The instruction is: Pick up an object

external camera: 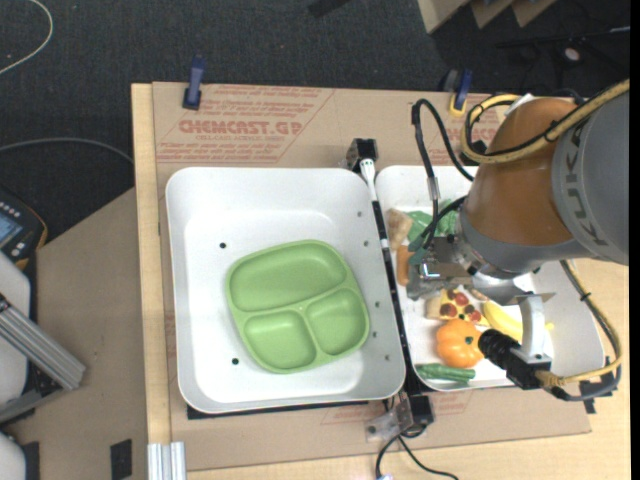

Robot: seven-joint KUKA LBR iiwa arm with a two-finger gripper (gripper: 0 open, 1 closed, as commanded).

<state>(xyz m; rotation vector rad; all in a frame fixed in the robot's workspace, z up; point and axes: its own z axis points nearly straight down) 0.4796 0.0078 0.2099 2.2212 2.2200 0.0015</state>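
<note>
At the bottom of the frame, the right-hand bin (pixel 590 353) carries the goods: a green bean pod (pixel 446 373) lies along the bin's lower edge, its long axis running nearly left to right, tilted slightly down toward the right. Just above it sits an orange fruit (pixel 458 343), round, so no real axis to speak of, stem end facing up toward the camera. Beside that, a yellow banana (pixel 503 319) slants from upper left to lower right, partly covered by the arm's dark fittings. Moving up the frame, the arm (pixel 530 193) hangs low over this pile, its orange band bulking over the bin's middle, and the gripper (pixel 432 271) pokes out at the left of the wrist, just above a speckled item (pixel 458 299) that is too small to name. Whether those fingers are apart or closed cannot be told, and nothing is visibly held. So the pick looks not yet made: everything lies in the bin. Over in the left bin (pixel 200 208), a green divided plate (pixel 297 305) rests flat, untouched.
</note>
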